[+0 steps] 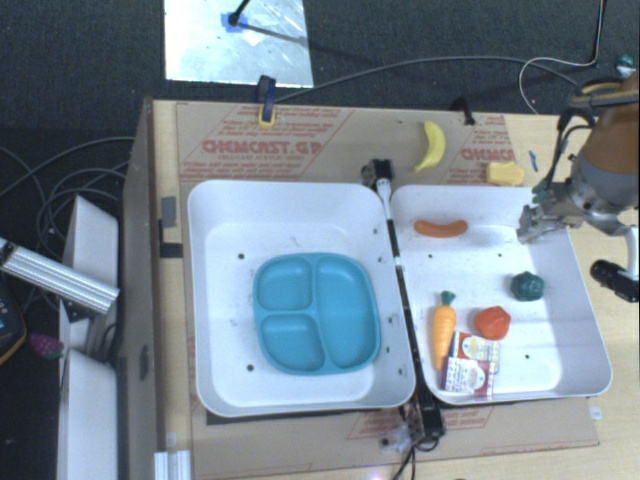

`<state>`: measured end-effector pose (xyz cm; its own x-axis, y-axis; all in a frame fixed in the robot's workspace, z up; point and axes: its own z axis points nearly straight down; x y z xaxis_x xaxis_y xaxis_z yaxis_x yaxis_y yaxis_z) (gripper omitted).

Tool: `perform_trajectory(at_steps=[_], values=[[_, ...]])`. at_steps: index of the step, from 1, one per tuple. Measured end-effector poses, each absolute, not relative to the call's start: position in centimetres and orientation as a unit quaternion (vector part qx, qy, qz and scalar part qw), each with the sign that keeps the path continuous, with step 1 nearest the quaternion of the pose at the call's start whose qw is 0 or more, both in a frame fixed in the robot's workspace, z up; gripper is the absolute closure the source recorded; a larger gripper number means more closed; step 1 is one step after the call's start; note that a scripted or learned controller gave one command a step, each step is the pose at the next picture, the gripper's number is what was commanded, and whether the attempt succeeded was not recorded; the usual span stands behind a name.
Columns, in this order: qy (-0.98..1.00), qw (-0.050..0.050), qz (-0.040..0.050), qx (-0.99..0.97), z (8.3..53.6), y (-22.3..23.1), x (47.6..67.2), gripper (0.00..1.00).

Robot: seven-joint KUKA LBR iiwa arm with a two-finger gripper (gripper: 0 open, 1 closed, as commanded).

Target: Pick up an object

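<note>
Five toys, sausage (441, 228), green ball (527, 286), carrot (443, 330), tomato (491, 322) and carton (471, 364), lie apart in the right bin (575, 268), each separately reachable, while the gripper (535, 221) hovers at its upper-right rim, jaws' opening impossible to tell.

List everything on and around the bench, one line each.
white bins: 2, white, side by side on bench
divided plate: 1, light blue, left bin
sausage: 1, orange-brown, right bin, far side
carrot: 1, orange, right bin
red item: 1, right bin, beside carrot
green item: 1, dark green, right bin
packet: 1, white and red, right bin, near edge
banana: 1, yellow, bench behind bins
yellow block: 1, bench behind right bin
gripper: 1, grey, over right bin's far right edge
</note>
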<state>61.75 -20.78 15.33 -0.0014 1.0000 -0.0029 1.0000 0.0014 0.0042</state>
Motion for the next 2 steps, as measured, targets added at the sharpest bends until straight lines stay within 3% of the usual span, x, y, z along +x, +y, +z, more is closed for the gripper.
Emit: perform_trajectory(at_steps=[1, 2], values=[[0.708, 0.002, 0.0004, 0.706, 15.3, -20.7, 61.7, 0.00], [0.708, 0.001, 0.0001, 0.707, 16.2, -20.7, 57.3, 0.00]])
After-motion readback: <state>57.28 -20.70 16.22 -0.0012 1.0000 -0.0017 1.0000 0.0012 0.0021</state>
